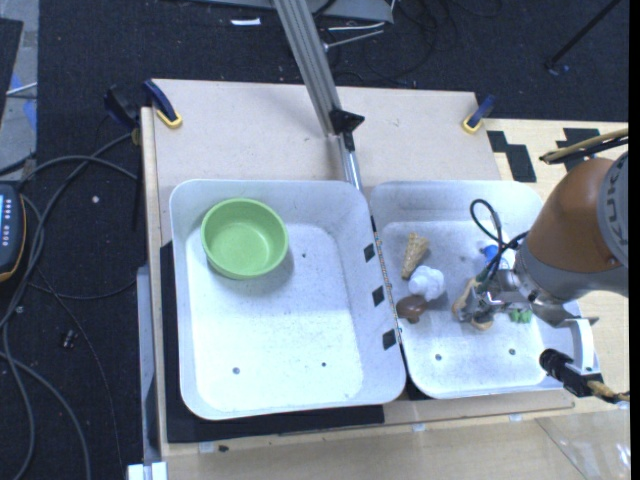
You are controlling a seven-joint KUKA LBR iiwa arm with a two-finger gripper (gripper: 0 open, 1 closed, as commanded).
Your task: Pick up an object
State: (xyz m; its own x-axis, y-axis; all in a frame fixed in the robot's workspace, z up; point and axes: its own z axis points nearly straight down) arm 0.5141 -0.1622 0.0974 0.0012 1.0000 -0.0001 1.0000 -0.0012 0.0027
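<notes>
The bench was a pale, matte board carrying two shallow white bins with rounded corners and faintly speckled floors.

Nearest the camera, the front rim of the right bin lay beside a black fitting at the arm's base. Further in, the arm, with a smooth orange band over a grey wrist, reached into that bin from the right. The gripper was low over the bin floor, its tip among small items: a tan piece and a green scrap just beside it. How far the gripper was open could not be told, nor whether it held anything.

Left of the gripper, near the bin's left wall, sat a small round brown object, touching or just beside a lumpy white object. Beyond these lay a tan ridged cone, its point toward the near side. A black cable looped over the far right part of the bin, with a blue piece near it.

The left bin held a smooth, round green bowl, upright in its far left corner.

At the far edge, a grey metal pole slanted up from the bench, and clamps gripped the rear corners.
</notes>
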